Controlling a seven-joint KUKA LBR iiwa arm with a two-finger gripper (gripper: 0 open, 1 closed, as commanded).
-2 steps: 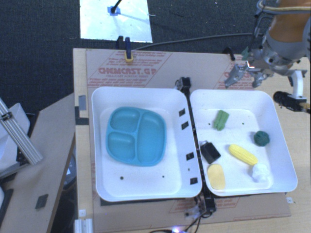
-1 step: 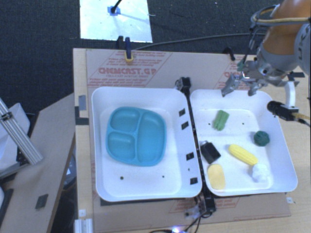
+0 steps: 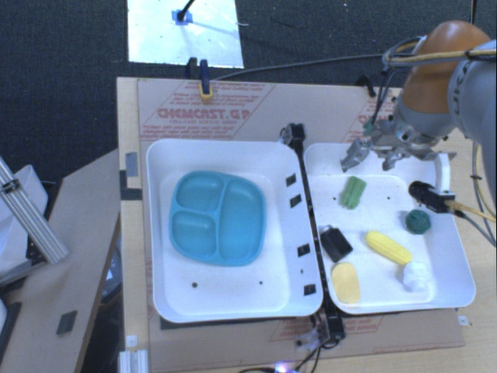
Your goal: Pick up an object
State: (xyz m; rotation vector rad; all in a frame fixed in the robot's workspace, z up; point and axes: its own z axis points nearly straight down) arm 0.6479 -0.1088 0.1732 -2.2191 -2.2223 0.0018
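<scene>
The grey arm's two-finger gripper (image 3: 373, 155) hovers over the far edge of the right shallow white bin (image 3: 458, 286), its jaws spread apart with nothing between them, just above a small green ridged cylinder (image 3: 353, 192). Nearer the camera in that bin lie a black block (image 3: 336, 243), a pale yellow oval piece (image 3: 346, 282), a yellow toy corn cob (image 3: 388, 248), a crumpled white lump (image 3: 415, 276) and a dark teal ball (image 3: 418, 221). The left shallow white bin (image 3: 167, 294) holds a blue divided plastic plate (image 3: 218, 217).
</scene>
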